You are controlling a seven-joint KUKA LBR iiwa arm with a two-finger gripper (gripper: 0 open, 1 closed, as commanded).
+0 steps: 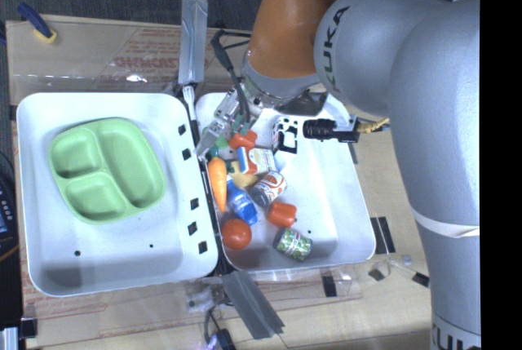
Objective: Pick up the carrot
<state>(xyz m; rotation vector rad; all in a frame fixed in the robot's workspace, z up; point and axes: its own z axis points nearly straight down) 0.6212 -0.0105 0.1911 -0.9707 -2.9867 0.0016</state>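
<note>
Carrot (217,184) — orange, tapered, lying lengthwise, gripper (218,133) just above — finger state unclear

This is a robot lab, not a home. A big grey robot arm with an orange band (326,30) fills the upper right of the frame. Two shallow white plastic bins (33,177) sit taped to a wooden bench (98,46) (toy food, not real).

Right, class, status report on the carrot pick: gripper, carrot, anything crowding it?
Gripper low in right bin, just above carrot's top end. Carrot lying along bin's left wall, not held. Tomato and blue item crowd its lower end.
</note>
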